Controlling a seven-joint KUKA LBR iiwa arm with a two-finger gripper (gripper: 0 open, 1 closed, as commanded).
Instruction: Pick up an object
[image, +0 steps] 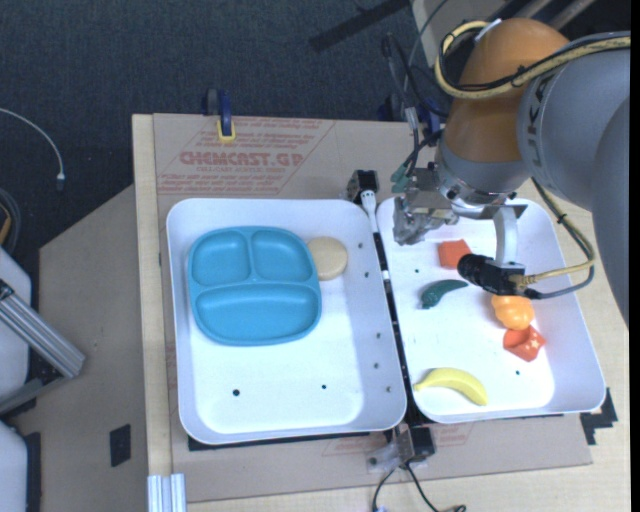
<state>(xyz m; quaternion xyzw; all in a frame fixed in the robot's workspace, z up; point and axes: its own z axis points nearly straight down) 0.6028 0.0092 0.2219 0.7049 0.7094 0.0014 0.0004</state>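
The grey arm (570, 100), with its orange band, reaches in from the right and fills the upper right of the view. Beneath everything lies a brown board (250, 150) printed with red lettering, and on it the two white bins sit side by side, their inner rims touching.

The left bin (290, 390) holds a blue divided plate (255, 285) in its upper half, lying flat with two small compartments above one long one. Just beside the plate's upper right corner, touching or nearly touching it, is a round beige disc (328, 258).

The right bin (450, 340) holds the smaller things, spread well apart. A yellow banana (452, 385) lies near the front rim, curved side up. A dark teal curved piece (440, 292) lies in the middle-left of the bin, and an orange-red block (453, 253) sits above it, nearer the back. Toward the right wall an orange fruit (513, 311) rests just above a red piece (524, 343) — the two are touching or very nearly so.

The gripper (408, 228) hangs over the back left corner of the right bin, close to the rim shared by the bins and just left of the orange-red block. From this slant it is too blurred to read — I cannot tell whether the claw is open or closed, or whether it grips anything.

A small blue clamp (225, 115) sits on the board's far edge.
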